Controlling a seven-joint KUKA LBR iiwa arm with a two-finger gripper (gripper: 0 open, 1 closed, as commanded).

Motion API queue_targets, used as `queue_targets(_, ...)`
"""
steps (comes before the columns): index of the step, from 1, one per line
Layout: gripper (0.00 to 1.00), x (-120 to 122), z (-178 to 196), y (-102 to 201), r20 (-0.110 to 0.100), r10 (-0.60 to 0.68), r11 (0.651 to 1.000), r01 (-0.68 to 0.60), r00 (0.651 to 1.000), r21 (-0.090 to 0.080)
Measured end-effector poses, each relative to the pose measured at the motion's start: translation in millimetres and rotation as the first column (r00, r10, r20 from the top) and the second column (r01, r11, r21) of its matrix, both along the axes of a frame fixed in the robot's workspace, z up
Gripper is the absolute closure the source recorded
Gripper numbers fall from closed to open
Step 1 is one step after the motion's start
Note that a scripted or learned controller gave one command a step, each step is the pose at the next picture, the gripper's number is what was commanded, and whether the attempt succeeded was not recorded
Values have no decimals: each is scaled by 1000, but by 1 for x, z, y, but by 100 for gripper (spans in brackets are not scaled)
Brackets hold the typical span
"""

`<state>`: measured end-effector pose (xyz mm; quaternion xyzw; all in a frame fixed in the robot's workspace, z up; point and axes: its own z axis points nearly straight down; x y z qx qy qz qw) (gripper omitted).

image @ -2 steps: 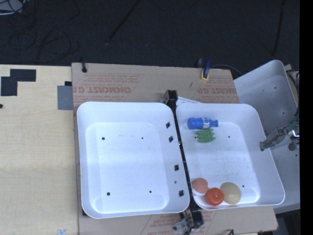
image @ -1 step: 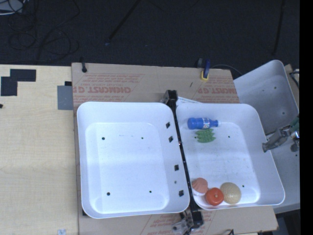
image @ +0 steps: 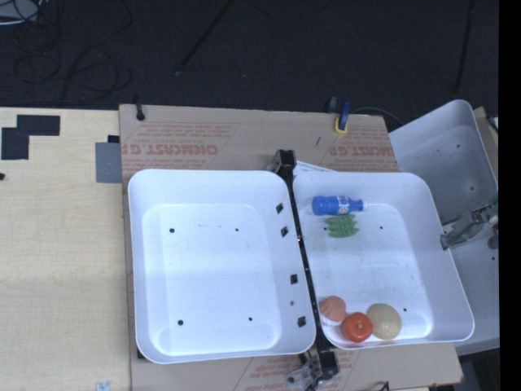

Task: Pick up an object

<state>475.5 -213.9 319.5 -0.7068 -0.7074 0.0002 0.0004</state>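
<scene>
Item: gripper (image: 466,228), showing at the right edge. Finish: dull grey metal, catching pale highlights along its edges. Form: slim, angular, bracket-like pieces joining a darker block. Finer detail is blurring at this size.

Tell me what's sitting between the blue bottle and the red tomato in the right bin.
In the camera view, a small green toy lies just below the blue bottle. From there down to the red tomato, the right bin floor is bare white.

Open floor mid-bin, clutter at two ends

In the right bin (image: 423,243), a blue bottle (image: 336,205) and green toy (image: 343,226) crowd its far-left side; three round objects (image: 358,322) sit along its near wall; the middle lies open.
</scene>
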Motion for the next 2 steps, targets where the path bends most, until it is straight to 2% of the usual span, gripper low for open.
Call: queue_targets(2,0,22,-26,0,-3,2,1000,-2,1000,1)
